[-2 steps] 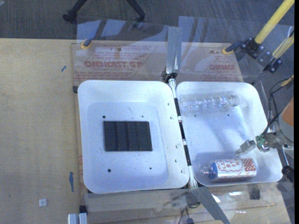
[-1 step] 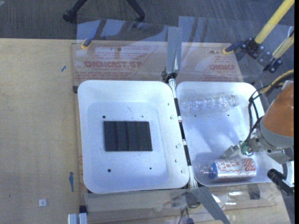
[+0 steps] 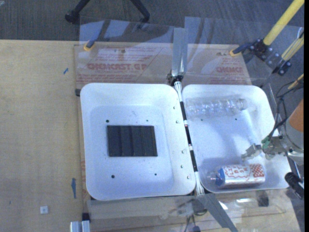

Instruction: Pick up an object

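Observation:
A clear plastic bottle (image 3: 216,107) lies on its side along the far wall of the right bin (image 3: 227,134). Near that bin's front wall lies a small bottle with a red and white patterned label (image 3: 240,173), blue cap to the left. A dark ribbed rectangular pad (image 3: 132,140) lies flat in the middle of the left bin (image 3: 96,100). My gripper (image 3: 255,151) reaches in from the right edge, low over the right bin's right side, just above and to the right of the labelled bottle. Nothing is seen held in it.
Clear plastic panels stand behind both bins, with clamps (image 3: 263,50) and yellow rods at the back right. The wooden bench (image 3: 34,129) stretches out to the left. A tripod base (image 3: 108,1) stands on the floor beyond.

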Motion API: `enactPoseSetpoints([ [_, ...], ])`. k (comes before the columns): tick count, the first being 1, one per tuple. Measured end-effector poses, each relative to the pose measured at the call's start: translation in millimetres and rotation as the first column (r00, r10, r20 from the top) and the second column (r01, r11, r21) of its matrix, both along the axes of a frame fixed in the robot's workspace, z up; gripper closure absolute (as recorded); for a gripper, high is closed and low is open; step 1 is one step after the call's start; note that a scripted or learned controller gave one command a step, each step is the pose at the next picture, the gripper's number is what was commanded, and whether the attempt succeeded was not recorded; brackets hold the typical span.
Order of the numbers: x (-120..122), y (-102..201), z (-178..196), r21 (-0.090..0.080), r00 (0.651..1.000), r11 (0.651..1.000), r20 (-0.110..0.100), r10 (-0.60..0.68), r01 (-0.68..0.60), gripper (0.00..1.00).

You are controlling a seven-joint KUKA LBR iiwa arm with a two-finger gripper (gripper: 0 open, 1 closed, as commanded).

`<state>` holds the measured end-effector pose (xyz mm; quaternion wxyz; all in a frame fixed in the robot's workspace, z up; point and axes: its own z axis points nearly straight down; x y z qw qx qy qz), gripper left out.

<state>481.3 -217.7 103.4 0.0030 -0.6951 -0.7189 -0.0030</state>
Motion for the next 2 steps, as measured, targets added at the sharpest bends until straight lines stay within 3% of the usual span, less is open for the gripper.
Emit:
enactPoseSetpoints([
  [1, 0.0, 8.0, -15.2, -0.007, 0.991, 0.991, 0.003, 0.130, -0.130, 0.00],
  [2, 4.5, 1.3, 10.1, 0.001, 0.987, 0.987, -0.001, -0.158, 0.158, 0.00],
])
